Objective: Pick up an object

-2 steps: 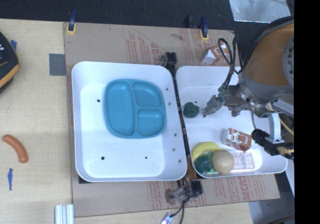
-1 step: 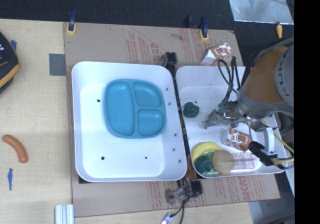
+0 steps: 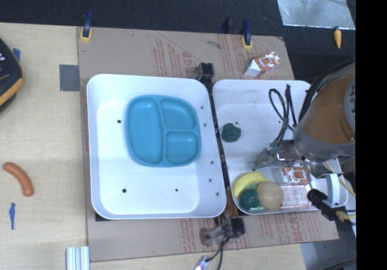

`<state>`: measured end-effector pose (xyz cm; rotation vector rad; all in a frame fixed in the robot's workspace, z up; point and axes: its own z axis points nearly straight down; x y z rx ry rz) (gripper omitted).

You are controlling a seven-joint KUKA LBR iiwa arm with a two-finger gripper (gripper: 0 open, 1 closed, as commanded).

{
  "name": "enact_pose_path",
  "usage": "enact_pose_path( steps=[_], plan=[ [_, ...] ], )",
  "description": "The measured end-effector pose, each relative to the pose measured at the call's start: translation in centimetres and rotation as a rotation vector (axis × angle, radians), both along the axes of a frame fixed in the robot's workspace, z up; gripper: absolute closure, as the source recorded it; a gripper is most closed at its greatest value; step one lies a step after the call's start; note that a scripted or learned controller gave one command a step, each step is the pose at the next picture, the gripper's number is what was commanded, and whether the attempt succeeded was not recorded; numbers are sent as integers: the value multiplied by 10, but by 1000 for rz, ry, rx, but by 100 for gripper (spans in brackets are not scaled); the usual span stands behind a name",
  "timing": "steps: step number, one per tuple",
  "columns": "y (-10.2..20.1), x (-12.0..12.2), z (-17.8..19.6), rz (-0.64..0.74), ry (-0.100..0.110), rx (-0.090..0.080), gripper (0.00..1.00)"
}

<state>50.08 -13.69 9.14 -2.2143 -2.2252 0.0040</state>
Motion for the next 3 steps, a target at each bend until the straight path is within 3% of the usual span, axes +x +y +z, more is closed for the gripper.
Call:
enact_pose_path(
  steps=[1, 2, 3],
  plan=[
    [2, 61, 1, -2, -2, 1, 0],
    [-34, -15, 4, 7, -26, -5, 0],
    [-54, 122, 1, -1, -2, 0, 0]
  ],
)
